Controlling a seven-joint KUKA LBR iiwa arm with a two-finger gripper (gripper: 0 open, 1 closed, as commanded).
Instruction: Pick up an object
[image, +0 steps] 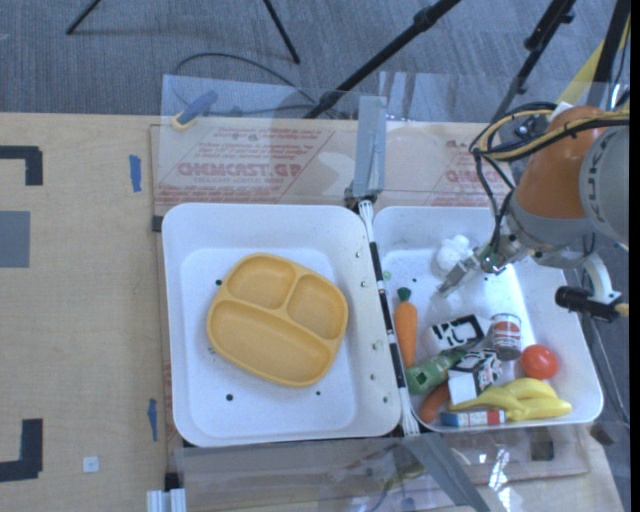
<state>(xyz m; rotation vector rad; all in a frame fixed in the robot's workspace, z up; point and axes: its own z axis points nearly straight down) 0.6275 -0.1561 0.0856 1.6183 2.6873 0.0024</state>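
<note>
The metal two-finger gripper (455, 277), fingers spread apart and holding nothing, hangs just beside the small white lumpy toy (452, 251), which lies a little farther from the camera.

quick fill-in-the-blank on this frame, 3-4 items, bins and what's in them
1. The yellow divided plate lies in the ____ bin.
2. The plate has ____ compartments.
3. The carrot lies by the right bin's ____ wall.
4. The banana lies just below the ____.

Missing words: left; three; left; tomato
</note>
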